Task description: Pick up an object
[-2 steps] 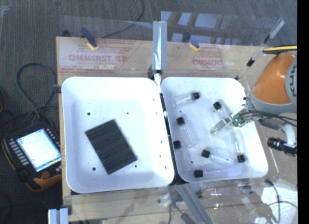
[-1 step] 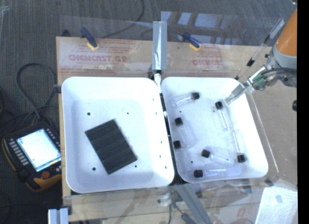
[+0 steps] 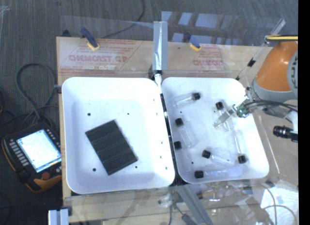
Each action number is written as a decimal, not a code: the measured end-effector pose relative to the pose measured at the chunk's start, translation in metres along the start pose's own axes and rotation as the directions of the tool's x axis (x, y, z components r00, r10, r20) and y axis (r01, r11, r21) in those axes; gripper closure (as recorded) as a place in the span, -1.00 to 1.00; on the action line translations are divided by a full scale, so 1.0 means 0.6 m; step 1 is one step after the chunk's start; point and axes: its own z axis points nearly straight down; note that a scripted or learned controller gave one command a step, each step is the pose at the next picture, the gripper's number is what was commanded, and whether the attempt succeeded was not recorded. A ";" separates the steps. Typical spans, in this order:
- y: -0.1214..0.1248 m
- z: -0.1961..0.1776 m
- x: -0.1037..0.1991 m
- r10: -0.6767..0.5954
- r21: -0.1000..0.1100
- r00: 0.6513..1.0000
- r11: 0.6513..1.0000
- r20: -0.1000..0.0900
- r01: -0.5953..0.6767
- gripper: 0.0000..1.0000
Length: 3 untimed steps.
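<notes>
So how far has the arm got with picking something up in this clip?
Done: the grey arm with the orange band has reached over the right white bin, its gripper low among the clear vials with black caps. In hand: nothing I can confirm; the tip sits by one vial, but a grasp is not visible. Left: secure and lift an object. The dark ribbed rectangular pad lies in the left white bin.

Even overhead lighting was recorded, white bins rendered bright and slightly washed out, shadows kept soft, fine detail blurred, clear vials barely resolved.
</notes>
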 end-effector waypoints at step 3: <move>0.121 -0.040 0.028 0.040 -0.003 0.999 0.999 0.001 -0.040 1.00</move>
